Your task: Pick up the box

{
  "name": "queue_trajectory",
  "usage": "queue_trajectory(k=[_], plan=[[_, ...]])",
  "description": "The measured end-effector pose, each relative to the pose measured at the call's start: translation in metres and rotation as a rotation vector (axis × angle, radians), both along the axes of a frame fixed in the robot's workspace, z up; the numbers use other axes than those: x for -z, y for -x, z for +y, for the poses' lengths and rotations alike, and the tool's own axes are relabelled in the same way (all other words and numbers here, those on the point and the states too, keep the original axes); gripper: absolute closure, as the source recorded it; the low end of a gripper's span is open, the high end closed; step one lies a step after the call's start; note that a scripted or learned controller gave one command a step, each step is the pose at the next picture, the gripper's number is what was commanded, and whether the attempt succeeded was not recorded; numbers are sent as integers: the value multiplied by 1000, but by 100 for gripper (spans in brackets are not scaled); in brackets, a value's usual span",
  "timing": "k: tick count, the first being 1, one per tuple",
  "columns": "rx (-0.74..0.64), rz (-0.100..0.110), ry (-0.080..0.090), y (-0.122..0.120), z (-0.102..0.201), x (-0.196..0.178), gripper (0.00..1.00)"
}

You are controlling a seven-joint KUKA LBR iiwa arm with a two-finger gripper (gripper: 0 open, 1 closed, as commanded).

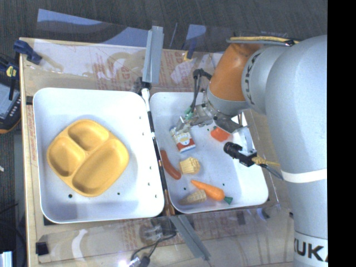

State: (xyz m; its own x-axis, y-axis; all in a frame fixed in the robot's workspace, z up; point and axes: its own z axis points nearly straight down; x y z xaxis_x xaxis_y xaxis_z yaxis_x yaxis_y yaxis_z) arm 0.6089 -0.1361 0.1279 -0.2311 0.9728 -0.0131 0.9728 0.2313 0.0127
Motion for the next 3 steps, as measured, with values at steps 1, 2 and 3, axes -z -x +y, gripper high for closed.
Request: queue_trajectory(k=[1, 2, 3], plan=[[-1, 0, 0, 0, 0, 0, 0], [-65, 9, -8, 0, 2, 32, 0], [-68, 7, -6, -2, 1, 20, 100]])
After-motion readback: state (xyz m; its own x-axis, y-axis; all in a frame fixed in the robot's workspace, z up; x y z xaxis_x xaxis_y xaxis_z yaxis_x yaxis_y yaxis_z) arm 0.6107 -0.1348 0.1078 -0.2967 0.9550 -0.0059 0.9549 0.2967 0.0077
